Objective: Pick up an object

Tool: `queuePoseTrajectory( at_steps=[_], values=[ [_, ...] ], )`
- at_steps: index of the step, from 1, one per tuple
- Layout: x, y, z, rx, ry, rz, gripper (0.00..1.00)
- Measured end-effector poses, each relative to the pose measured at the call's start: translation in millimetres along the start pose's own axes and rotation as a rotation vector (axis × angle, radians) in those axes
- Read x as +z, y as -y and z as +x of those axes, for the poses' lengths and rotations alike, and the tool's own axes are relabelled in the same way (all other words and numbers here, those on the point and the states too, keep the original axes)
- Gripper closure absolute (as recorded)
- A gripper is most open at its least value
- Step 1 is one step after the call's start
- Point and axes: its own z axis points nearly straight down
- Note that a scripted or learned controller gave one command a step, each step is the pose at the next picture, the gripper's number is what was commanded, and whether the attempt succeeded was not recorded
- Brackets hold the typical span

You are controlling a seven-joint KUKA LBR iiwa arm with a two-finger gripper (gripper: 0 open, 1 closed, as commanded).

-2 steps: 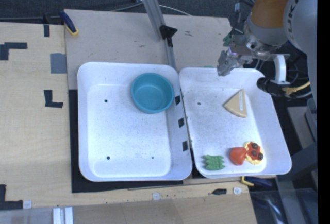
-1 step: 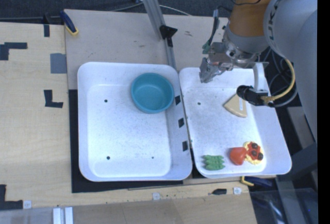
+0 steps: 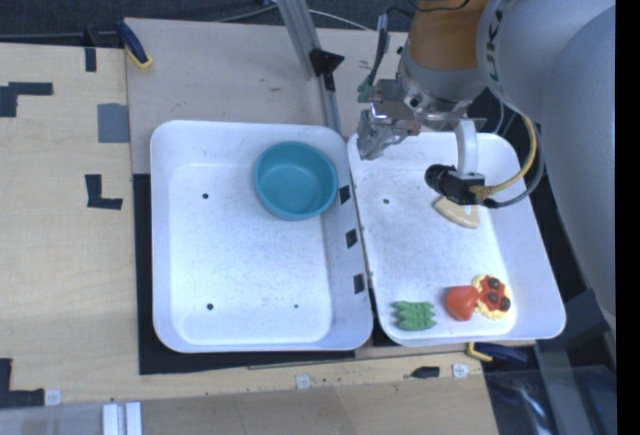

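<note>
The tool [image 3: 378,138] is being held over the top-left corner of the right bin [image 3: 420,223], near the divide w/ the left bin [image 3: 200,263]; whether it's spread or pressed together cannot be told from this angle, and nothing is being seen pinched in it.

Candidates are lying in the right bin: a banana-like pale yellow piece [image 3: 458,214] by the black cable fitting, and, along the near edge, a green toy veg [image 3: 414,314], a red tomato-like piece [image 3: 461,303] and a yellow piece w/ dark spots [image 3: 493,296] touching it. A blue bowl [image 3: 294,180] is sitting in the left bin's top right.

All are being judged light, stiff plastic (prob. slippery). The bowl is best being taken at its rim; the small toys across their narrow width.
</note>
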Motion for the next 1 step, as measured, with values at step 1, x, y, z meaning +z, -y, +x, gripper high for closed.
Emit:
queuePoseTrajectory(
  at_steps=[1],
  values=[
    [-4.9, 11.0, 55.4, -0.001, 0.0, 0.0, 1.0]
  ],
)
